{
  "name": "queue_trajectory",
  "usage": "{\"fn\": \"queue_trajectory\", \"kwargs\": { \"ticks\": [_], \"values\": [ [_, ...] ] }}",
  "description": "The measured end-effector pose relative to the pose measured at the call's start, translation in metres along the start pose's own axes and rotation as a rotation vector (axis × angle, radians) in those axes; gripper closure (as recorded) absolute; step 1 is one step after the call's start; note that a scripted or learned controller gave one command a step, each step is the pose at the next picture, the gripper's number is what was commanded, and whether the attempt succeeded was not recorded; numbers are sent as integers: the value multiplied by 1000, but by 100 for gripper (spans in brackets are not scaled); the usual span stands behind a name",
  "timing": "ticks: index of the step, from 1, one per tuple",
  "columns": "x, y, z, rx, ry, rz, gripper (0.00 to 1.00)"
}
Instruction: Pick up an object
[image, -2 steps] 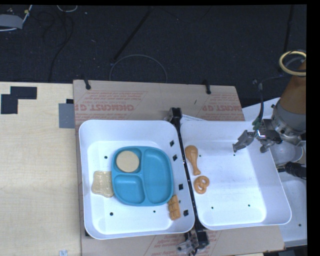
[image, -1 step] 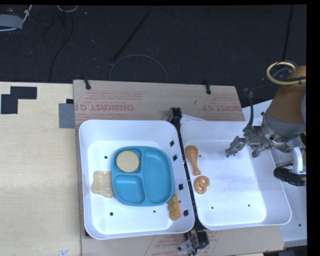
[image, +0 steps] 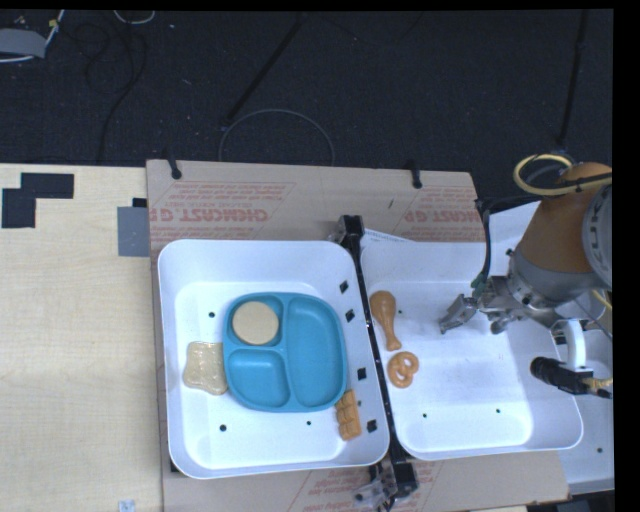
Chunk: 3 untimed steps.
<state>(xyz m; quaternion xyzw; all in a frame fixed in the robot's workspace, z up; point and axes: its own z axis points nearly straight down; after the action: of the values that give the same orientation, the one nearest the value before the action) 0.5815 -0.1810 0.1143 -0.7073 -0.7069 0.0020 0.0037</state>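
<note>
Black carpet with loose cables is lying beyond the pale wooden bench (image: 70, 330), where two white bins are sitting side by side on cardboard. Reaching in from the right, the grey and orange arm (image: 560, 240) is hanging its gripper (image: 462, 315) over the right bin (image: 470, 420), fingers spread wide and holding nothing. Just left of the gripper, a drumstick (image: 384, 316) and a pretzel (image: 402, 369) are lying apart. Beyond them, the left bin (image: 190, 270) is holding a blue plate (image: 300, 360) bearing a round cookie (image: 254, 322).
</note>
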Motion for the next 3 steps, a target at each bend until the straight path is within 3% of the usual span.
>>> {"fn": "queue_trajectory", "kwargs": {
  "ticks": [1,3],
  "values": [
    [-1,1,-13,-4,-1,2,100],
    [8,-4,-123,-12,-4,-2,100]
  ]
}}
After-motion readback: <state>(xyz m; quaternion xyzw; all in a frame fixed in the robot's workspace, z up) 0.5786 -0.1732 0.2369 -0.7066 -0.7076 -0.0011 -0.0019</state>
